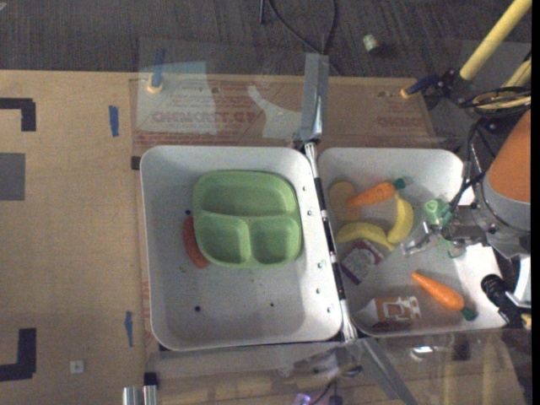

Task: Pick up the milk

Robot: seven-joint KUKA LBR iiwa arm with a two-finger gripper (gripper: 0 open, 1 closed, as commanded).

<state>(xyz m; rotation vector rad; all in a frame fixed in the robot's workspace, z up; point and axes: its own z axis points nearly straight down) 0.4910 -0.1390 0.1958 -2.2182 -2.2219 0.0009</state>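
The milk is a small white carton with an orange label. It lies on its side at the front edge of the right bin. My gripper hangs over the right half of that bin, behind the carton and a little to its right, and apart from it. It stands open with nothing between its fingers. The grey arm with its orange band reaches in from the right.
The right bin also holds two bananas, a carrot at the back, another carrot just behind the milk, a small dark-red box, a yellow round piece and a green piece. In the left bin lie a green divided plate and a red piece.
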